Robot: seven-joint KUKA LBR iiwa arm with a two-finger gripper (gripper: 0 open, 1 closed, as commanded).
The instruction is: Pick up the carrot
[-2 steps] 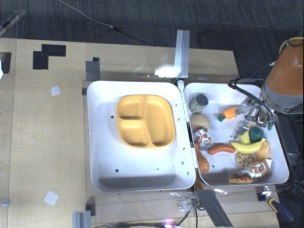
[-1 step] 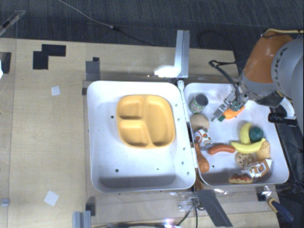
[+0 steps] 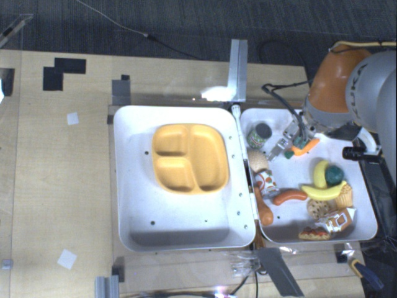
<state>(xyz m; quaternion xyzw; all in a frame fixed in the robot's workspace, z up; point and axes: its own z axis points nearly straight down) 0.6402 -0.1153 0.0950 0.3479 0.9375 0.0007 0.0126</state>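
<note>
Roughly mid-task: the gripper is low in the right bin, near its back edge, with its fingers set narrow right at the carrot. The orange piece with its green bit sits at the fingertips and touching them, but I can't tell if it is truly between the pads or just beside them, so a firm hold is not confirmed. Grasp looks attempted or nearly closed; lift is not yet done, since the carrot seems level with the bin floor.

The carrot's long axis runs roughly left-right across the bin, tilted a little toward the back right corner. The orange end points right toward the arm; the green end faces the fingers.

Beside it: a dark round can toward the bin's back left corner, the banana and sausage nearer the middle. The left bin holds a yellow divided plate.
</note>
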